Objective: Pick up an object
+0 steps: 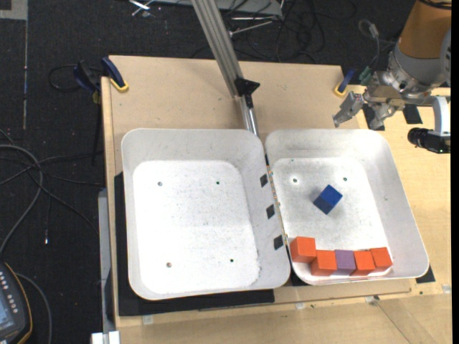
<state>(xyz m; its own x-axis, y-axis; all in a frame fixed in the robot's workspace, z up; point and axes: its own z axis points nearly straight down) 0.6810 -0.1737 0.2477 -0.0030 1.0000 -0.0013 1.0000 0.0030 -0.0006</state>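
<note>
A blue cube lies near the middle of the right bin. Along that bin's front edge sits a row of blocks: an orange one, another orange one, a purple one, and two more orange ones. My gripper hangs above the right bin's far edge, well behind the blue cube. Its two fingers are spread apart with nothing between them.
The left bin lies beside the right one. A slanted metal pole crosses the bench top behind the bins. Clamps sit at the bench's far corners.
</note>
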